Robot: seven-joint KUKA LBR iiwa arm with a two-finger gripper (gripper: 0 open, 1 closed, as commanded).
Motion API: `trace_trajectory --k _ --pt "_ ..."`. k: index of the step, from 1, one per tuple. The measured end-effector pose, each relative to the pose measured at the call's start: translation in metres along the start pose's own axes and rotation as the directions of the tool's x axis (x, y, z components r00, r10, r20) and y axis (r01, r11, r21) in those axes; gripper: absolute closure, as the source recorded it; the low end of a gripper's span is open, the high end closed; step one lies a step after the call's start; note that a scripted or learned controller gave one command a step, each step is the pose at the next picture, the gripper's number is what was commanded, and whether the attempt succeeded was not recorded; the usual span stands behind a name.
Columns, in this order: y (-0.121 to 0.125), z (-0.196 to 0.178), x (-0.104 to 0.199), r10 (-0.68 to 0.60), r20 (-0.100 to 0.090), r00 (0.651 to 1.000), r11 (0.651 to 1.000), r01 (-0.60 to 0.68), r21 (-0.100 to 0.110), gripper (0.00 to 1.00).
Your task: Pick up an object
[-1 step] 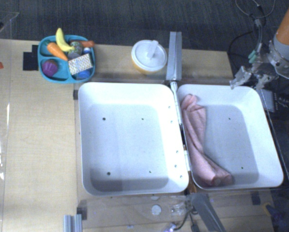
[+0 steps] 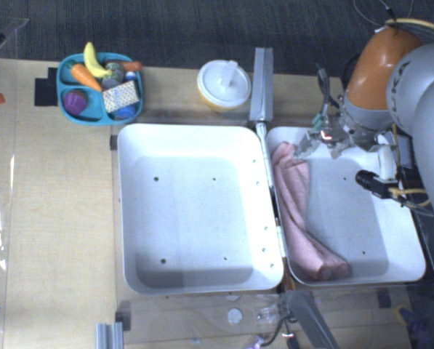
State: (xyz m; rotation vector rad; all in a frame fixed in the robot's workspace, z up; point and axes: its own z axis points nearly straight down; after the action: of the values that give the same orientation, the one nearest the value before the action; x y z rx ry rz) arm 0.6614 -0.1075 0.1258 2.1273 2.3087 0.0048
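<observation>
Wooden bench, two white bins. Pink cloth along right bin left wall; gripper above cloth's top end, claw state unclear.

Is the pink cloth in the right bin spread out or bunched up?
Bunched up. The pink cloth lies rolled into a long ridge along the right bin's left wall.

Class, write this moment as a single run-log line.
arm: over right bin | pink towel: along its left wall, not held | left bin

Grey arm, orange band, thin cables — metal gripper
</observation>
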Motion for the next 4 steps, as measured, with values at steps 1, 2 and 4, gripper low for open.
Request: trace_trajectory --k 1,2,4 --pt "0.003 -0.014 0.002 -0.005 0.002 1.0 1.0 0.005 -0.01 1.0" --pt "0.003 -0.014 0.001 -0.005 0.002 1.0 1.0 0.005 -0.01 0.0" --pt "-0.041 0.035 0.001 -0.248 0.006 0.969 0.969 0.248 -0.01 0.0"
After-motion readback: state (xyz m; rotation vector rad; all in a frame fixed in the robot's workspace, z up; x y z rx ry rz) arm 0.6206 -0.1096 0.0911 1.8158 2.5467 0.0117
